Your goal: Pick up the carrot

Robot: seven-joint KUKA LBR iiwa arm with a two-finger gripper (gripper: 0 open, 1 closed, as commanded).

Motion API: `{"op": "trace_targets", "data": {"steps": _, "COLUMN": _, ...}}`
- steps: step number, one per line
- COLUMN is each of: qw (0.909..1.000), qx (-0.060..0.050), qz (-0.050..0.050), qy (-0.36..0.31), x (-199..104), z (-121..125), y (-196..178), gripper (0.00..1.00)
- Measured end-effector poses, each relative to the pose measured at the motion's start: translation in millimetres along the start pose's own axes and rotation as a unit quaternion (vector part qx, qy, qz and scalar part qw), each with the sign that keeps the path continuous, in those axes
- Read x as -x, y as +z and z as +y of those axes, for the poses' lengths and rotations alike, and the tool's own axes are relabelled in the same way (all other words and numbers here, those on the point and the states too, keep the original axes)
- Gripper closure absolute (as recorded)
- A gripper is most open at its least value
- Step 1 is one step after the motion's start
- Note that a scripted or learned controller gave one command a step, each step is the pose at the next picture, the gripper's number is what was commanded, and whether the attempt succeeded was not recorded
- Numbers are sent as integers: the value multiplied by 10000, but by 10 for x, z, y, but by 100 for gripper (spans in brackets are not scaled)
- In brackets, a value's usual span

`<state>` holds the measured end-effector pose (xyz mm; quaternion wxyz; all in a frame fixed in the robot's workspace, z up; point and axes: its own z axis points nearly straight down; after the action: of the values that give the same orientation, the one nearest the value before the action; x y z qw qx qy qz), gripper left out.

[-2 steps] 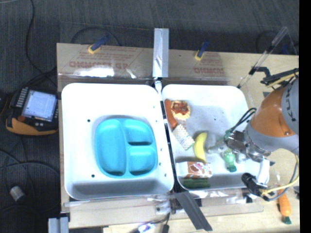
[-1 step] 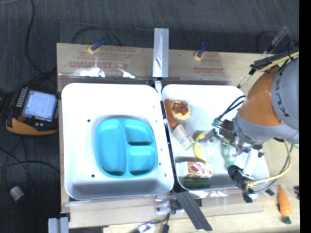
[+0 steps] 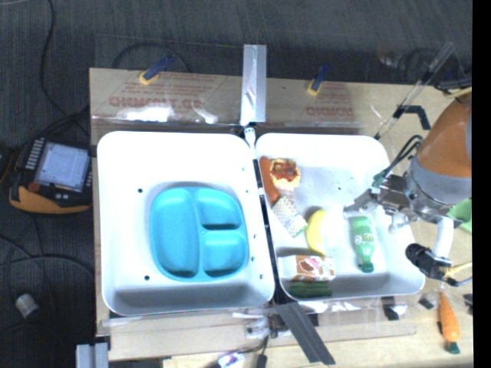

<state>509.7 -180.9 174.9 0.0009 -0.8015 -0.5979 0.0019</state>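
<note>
Here's the bench spread under me, two white bins side by side on it. The left bin carries a blue divided tray in its middle. The right bin is the busy one, and that's where my arm comes in, orange band up, wrist hanging over the bin's right rim. My jaws sit somewhere below the wrist among dark parts, and I cannot tell whether they are apart or together.

In the right bin, a green bottle lies near my wrist, cap toward the near wall. Just left of it is a yellow fruit. A small printed box sits below that, touching a dark green vegetable against the near wall. Up by the divider is a red-topped food piece.

And the carrot? Outside the bin altogether, past its near right corner, orange body with the green tip pointing toward the camera, well apart from everything in the bin.
</note>
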Motion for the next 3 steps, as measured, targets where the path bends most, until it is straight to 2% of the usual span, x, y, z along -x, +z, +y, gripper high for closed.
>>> {"op": "trace_targets", "data": {"steps": 1, "qw": 9997, "qx": -9, "qz": 4, "qy": -233, "x": -381, "z": -398, "y": 81, "gripper": 0}}
{"op": "trace_targets", "data": {"steps": 2, "qw": 9990, "qx": -2, "qz": 4, "qy": -437, "x": 7, "z": -279, "y": -54, "gripper": 0}}
{"op": "trace_targets", "data": {"steps": 3, "qw": 9993, "qx": -13, "qz": 7, "qy": -369, "x": -564, "z": -419, "y": 138, "gripper": 0}}
